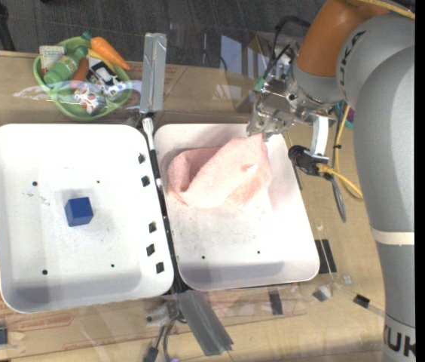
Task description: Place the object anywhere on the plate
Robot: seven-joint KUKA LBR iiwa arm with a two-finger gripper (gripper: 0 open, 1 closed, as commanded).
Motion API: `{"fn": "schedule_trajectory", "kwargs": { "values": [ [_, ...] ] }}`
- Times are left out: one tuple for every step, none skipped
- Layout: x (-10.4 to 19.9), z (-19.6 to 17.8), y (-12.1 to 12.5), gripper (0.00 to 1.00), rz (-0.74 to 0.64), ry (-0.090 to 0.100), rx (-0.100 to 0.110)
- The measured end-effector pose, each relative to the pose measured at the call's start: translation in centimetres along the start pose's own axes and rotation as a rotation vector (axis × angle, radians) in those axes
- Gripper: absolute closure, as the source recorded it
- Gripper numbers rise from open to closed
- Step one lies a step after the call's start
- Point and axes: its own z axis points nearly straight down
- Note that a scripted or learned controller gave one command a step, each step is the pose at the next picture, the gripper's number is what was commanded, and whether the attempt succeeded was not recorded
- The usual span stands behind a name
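Observation:
A pink cloth lies bunched in the upper half of the right bin. Its upper right corner is drawn up to my gripper, which hangs over the bin's far right corner and is shut on that corner of the cloth. A small blue cube sits on the floor of the left bin, left of its middle and far from the gripper.
A green bowl of toy food and packets stands beyond the left bin's far edge. An upright grey post rises behind the seam between the bins. Cables hang beside the right bin's right rim.

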Motion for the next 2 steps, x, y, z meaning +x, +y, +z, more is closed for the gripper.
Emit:
{"fn": "schedule_trajectory", "kwargs": {
  "values": [
    [2.9,-0.5,-4.1,1.00,-0.404,-0.001,0.003],
    [7.1,-1.3,-7.8,1.00,-0.810,-0.002,0.001]
  ]
}}
